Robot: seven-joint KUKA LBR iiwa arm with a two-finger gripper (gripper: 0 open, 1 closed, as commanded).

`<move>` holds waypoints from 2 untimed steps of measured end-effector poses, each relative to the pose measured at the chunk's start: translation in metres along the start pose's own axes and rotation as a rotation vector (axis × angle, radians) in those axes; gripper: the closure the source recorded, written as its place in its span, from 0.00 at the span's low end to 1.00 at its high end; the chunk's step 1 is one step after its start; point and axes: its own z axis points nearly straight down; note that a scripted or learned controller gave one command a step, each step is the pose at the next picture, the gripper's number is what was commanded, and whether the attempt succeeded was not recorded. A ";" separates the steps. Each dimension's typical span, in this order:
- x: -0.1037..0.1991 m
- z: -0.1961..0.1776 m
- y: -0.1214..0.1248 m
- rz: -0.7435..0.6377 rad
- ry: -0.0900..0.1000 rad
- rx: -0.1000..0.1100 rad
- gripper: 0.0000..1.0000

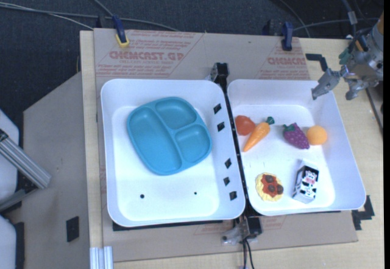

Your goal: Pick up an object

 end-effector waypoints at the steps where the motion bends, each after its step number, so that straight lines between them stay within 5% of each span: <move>1: 0.001 -0.007 0.002 -0.003 -0.003 -0.012 0.00; 2: -0.002 0.036 0.001 -0.002 -0.002 -0.007 0.00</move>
